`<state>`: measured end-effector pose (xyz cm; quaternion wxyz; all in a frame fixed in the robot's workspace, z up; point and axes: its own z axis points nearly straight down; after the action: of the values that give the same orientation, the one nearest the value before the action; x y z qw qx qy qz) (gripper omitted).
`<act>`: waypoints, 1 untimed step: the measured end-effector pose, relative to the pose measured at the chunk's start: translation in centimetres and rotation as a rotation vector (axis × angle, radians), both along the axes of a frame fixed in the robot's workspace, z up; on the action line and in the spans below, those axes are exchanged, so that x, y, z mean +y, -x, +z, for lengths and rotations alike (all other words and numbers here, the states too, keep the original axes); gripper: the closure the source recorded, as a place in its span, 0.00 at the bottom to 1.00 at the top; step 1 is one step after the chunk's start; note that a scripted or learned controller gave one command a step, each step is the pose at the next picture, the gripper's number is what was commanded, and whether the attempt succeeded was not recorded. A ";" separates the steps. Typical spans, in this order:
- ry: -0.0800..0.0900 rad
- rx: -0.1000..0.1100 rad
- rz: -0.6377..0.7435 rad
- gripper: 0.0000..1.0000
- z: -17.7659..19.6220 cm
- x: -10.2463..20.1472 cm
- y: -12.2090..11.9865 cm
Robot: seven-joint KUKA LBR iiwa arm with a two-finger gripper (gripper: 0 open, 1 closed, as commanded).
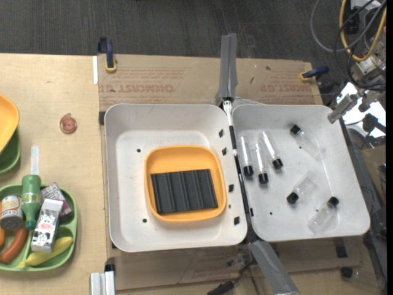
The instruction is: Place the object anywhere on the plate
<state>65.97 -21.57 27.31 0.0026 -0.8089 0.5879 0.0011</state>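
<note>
Nothing grasped yet: clear vials (pixel 264 155) loose in right bin (pixel 347 165), orange plate (pixel 184 183) waiting; claw state untellable; pick next.

Green tray (pixel 61 254) of toy food, left of bins.

Orange plate (pixel 184 158) with dark ribbed insert (pixel 183 191); clear, black-capped vials (pixel 268 150).

Single fixed camera above bench (pixel 49 91), looking down at slant on both white bins (pixel 123 226), moderately far.
</note>
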 end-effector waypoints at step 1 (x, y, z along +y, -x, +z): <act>0.000 -0.002 -0.021 0.00 1.8 0.1 0.0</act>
<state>65.96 -21.50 29.16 0.0031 -0.8028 0.5963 0.0003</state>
